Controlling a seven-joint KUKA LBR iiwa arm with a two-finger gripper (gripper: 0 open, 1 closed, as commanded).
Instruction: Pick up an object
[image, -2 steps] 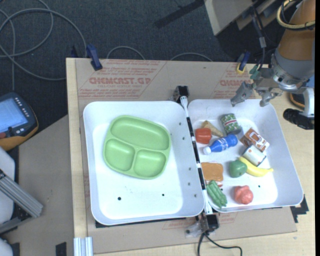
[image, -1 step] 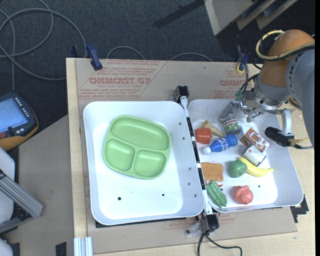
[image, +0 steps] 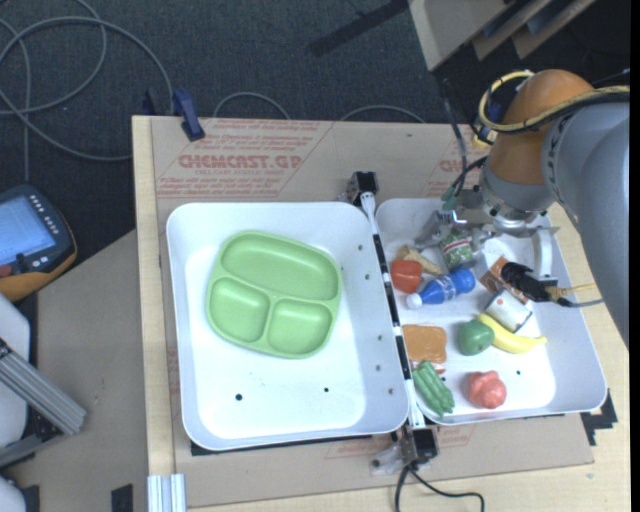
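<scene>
Bottle (image: 447, 287): judged light, rigid and slick; best gripped across its blue body. Gripper (image: 452, 232) hangs just above it; its closure cannot be told.

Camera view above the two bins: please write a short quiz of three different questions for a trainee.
1. True or false: the green divided plate lies in the left bin.
2. Which lies nearest the end effector? A) red strawberry-like toy B) blue bottle C) banana
3. Fill in: the arm wears an ____ band above the wrist.

Key: 1 true; 2 B; 3 orange.
</scene>
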